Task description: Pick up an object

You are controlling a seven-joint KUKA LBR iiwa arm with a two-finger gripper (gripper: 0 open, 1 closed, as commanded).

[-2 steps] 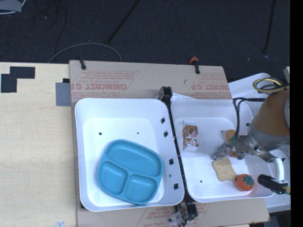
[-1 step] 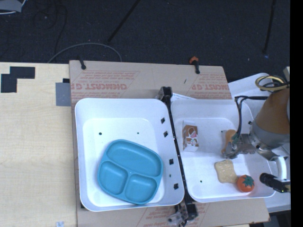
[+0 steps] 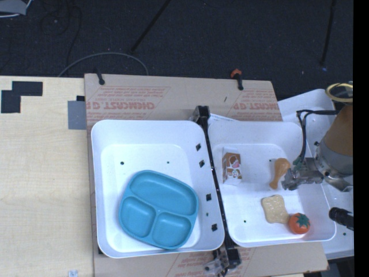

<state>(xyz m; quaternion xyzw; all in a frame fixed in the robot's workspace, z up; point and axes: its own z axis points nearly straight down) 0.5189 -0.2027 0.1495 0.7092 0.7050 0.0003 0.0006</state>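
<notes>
The right bin holds a small printed carton, a tan drumstick-shaped toy, a pale bread-slice toy and an orange-red tomato toy. My gripper hangs low at the bin's right side, just right of the drumstick toy and above the bread slice. Nothing shows between its fingers. The grey arm with its orange band comes in from the right edge.
The left bin holds a blue three-compartment plate. A black divider runs between the bins. Cardboard lies under both bins, and a wooden benchtop lies to the left.
</notes>
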